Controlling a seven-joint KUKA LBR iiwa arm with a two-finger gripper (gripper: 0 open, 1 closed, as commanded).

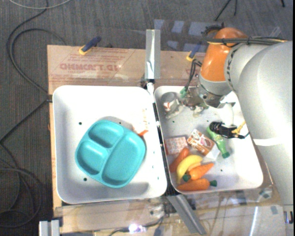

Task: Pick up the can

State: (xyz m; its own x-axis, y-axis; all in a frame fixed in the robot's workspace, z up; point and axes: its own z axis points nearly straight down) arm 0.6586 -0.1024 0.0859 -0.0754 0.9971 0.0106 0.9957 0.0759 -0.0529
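Note:
The can [168, 102] is silver and lies in the far left corner of the right bin [246, 176], close to the wall. My gripper [189, 101] hangs just to the right of the can, low over the bin floor, under the orange wrist band. From this angle the can looks beside the gripper, not inside it.
The left bin [69, 112] holds a teal divided plate [111, 153] with a small orange piece [142, 132] at its edge. In the right bin's near half lie carrots [194, 183], a banana [187, 165], two small boxes [200, 142] and a green bottle [220, 145].

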